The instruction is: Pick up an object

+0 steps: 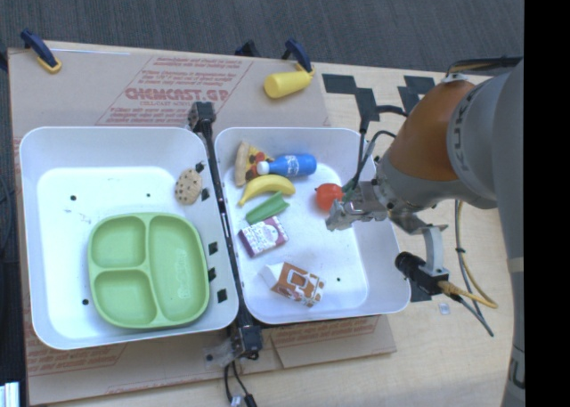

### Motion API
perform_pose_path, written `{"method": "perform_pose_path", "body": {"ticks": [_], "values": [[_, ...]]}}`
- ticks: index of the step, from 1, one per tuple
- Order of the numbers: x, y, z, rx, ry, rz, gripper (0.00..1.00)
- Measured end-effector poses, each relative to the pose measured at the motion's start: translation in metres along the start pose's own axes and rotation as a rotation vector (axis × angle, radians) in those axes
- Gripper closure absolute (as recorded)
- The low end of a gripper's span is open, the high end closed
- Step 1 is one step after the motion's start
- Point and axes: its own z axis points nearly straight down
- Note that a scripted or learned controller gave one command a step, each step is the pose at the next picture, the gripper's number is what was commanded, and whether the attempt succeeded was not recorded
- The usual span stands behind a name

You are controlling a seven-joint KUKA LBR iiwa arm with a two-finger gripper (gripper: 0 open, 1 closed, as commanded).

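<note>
My gripper (343, 215) hangs low over the right bin (378, 285), near its right wall. A red tomato-like object (326, 195) lies just to the gripper's upper left, partly covered by it. Further left in that bin are a blue bottle (292, 166), a yellow banana (265, 188), a green pepper (267, 209), a pizza slice (244, 160), a maroon and white carton (263, 237) and an orange patterned box (295, 283).
The left bin (53, 165) holds a green divided plate (148, 269) and a cookie (188, 186). A yellow object (286, 84) lies on the cardboard behind the bins. Clamps stand at the bins' shared edge. The arm's cables hang by the right bin's outer wall.
</note>
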Motion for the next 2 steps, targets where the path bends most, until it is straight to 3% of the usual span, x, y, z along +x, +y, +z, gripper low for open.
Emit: {"method": "perform_pose_path", "body": {"ticks": [1,2], "values": [[-0.002,-0.025,-0.040,-0.003,-0.001,0.000,1.00],[-0.012,-0.024,-0.051,-0.002,-0.001,0.001,1.00]]}}
